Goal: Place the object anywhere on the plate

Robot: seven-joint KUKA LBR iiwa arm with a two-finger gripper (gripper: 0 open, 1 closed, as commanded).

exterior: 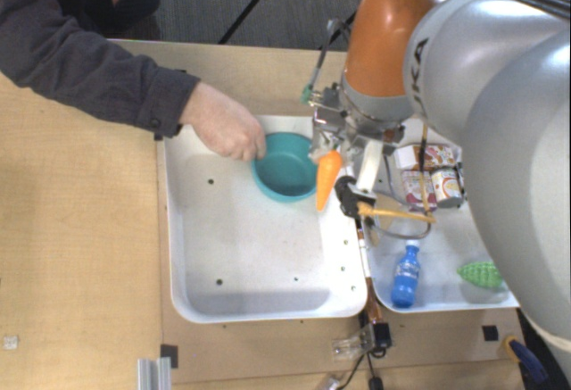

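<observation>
You are looking down on a pale wooden bench (pixel 80 245) that carries two shallow white bins side by side, with grey floor and dark stand legs beyond its far edge at twelve o'clock. The left bin (pixel 250 281) holds a teal plate (pixel 284 167) in its far right corner. The right bin (pixel 446 294) holds a blue bottle (pixel 406 275), a green textured object (pixel 482 274) at three o'clock of the bottle, and a printed can (pixel 433 186) at twelve o'clock of the bottle.

The orange carrot (pixel 327 178) hangs upright over the plate's three o'clock rim, above the seam between the bins. Its upper end sits right under the gripper (pixel 335 147), at the fingers; you cannot tell from here whether they are clamped on it or parted.

The arm (pixel 464 67) comes in from three o'clock, its orange band above the wrist, tool pointing down at the bin edge.

A person's hand (pixel 225 129) in a dark sleeve reaches in from ten o'clock and touches the plate's nine o'clock rim.
</observation>
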